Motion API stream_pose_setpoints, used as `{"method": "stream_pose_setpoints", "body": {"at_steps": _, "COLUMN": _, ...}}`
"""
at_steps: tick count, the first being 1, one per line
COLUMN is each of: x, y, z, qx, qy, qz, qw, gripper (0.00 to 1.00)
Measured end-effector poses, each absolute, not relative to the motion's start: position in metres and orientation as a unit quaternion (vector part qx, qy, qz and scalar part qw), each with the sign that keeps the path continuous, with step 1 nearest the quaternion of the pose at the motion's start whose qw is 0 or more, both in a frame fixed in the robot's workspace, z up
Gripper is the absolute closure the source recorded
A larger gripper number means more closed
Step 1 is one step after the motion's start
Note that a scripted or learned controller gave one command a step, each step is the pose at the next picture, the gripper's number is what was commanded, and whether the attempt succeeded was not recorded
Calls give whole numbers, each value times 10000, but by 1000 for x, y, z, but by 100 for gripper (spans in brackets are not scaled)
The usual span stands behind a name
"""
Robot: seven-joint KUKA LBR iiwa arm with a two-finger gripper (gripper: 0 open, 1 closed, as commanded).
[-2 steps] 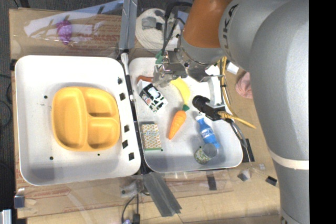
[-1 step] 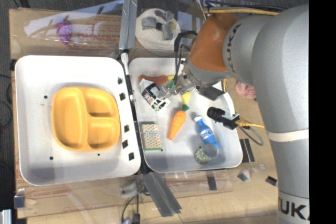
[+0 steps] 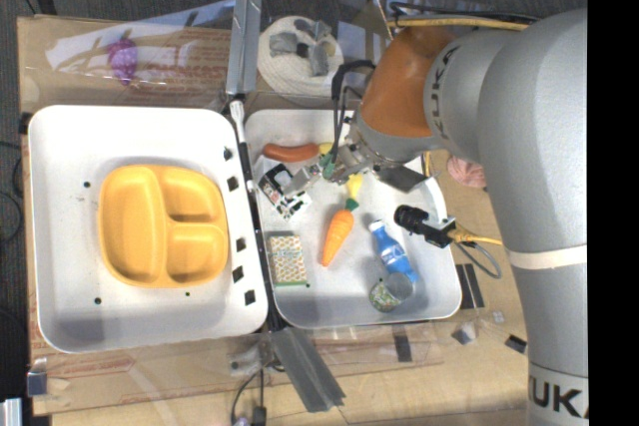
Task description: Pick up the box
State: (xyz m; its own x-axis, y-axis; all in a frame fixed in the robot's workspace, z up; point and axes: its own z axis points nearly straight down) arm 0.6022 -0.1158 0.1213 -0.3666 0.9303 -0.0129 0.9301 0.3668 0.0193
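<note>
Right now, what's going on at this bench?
A grey arm reaches in from the right over the right bin, its gripper low near the bin's upper left, close to a sausage and a small black-and-white item. The box lies flat by the bin's left wall, apart from the gripper and not picked up. A carrot and a bottle lie nearby. The left bin holds a yellow tray.

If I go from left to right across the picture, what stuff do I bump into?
Yellow divided tray → small patterned box → toy carrot → blue bottle → big grey robot arm.
</note>
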Motion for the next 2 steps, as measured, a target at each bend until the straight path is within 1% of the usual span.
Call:
{"method": "stream_pose_setpoints", "body": {"at_steps": 1, "x": 665, "y": -99, "z": 110, "qx": 5463, "qy": 8375, "qz": 62, "qw": 111, "gripper": 0}}
{"method": "stream_pose_setpoints", "body": {"at_steps": 2, "x": 577, "y": -97, "z": 109, "qx": 5620, "qy": 8269, "qz": 103, "qw": 151, "gripper": 0}}
